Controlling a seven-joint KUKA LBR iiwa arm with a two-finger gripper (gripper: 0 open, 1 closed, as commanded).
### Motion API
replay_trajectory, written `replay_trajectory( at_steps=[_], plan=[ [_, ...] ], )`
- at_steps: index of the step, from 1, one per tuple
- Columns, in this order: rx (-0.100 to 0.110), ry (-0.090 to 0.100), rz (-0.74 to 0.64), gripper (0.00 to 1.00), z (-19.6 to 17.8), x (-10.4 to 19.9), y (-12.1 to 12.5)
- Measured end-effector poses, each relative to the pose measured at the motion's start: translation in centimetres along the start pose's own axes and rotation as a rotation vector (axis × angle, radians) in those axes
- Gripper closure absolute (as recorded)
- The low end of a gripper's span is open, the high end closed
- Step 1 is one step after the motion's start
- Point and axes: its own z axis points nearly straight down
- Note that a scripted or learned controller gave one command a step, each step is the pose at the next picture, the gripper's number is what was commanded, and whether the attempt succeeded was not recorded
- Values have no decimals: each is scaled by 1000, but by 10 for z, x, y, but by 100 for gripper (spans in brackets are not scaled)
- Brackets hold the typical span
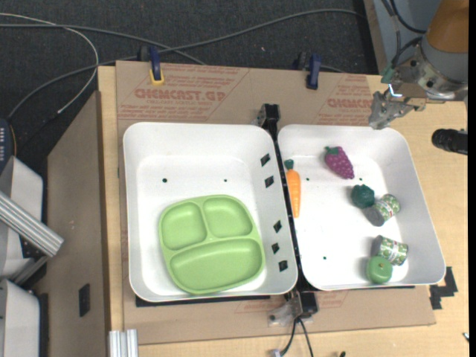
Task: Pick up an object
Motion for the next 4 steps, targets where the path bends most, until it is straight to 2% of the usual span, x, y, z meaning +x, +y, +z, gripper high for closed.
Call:
replay_trajectory(
  at_steps=[1, 3, 4],
  plan=[
    [10, 3, -3, 100, 14, 43, -5],
    [13, 4, -5, 100, 49, 161, -11],
    [7, 4, -5, 100, 49, 212, -7]
  ],
)
